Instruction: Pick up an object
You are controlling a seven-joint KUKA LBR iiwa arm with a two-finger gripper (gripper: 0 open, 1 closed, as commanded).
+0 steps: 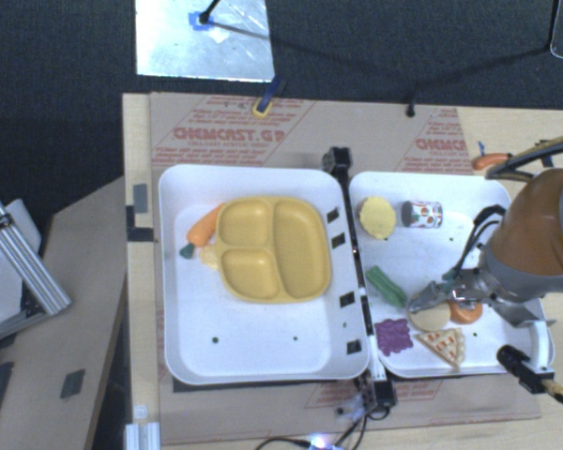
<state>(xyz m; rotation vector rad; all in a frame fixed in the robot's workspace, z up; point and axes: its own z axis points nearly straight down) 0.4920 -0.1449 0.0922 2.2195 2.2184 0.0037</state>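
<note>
Tabletop point(136, 157) carries two white bins side by side. Left bin point(183, 345): yellow divided plate point(267, 248) near centre, three compartments, nothing in them; carrot point(204, 225) against the plate's upper-left rim, green end pointing down-left. Right bin point(469, 190): yellow ball point(377, 217) and small can point(420, 215) side by side near the far wall, can on its side. Green pod point(386, 285) lies slantwise near the dividing wall. Purple grapes point(392, 335) sit in the near-left corner, pizza slice point(443, 346) just right of them at the near wall. Arm point(535, 232) enters from the right, low over the right bin. Claw point(430, 298) points left, down over a pale bun point(432, 318); it overlaps the bun's top edge, contact not clear. Orange piece point(466, 312) touches the bun's right side, partly under the claw. How far the claw is open: cannot tell from this angle, and nothing is seen held in it. Bun lies just above the pizza slice, between pod and orange piece.
</note>
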